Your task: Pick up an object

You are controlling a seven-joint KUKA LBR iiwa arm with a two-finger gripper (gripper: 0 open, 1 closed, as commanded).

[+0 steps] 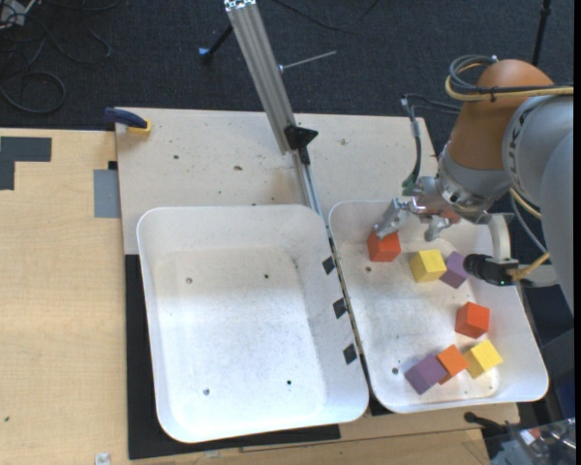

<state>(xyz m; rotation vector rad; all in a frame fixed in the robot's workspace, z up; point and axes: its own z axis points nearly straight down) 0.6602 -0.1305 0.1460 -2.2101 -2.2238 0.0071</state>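
now the claw [412, 220] hangs spread wide over the upper part of the right bin [523, 376], with nothing between its fingers. just below its left finger sits a red block [383, 246], near the bin's left wall. a yellow block [427, 265] and a purple block [454, 270] lie side by side, touching, to the right. another red block [473, 319] sits lower. the left bin [165, 231] lies beside, on the counter [203, 158].
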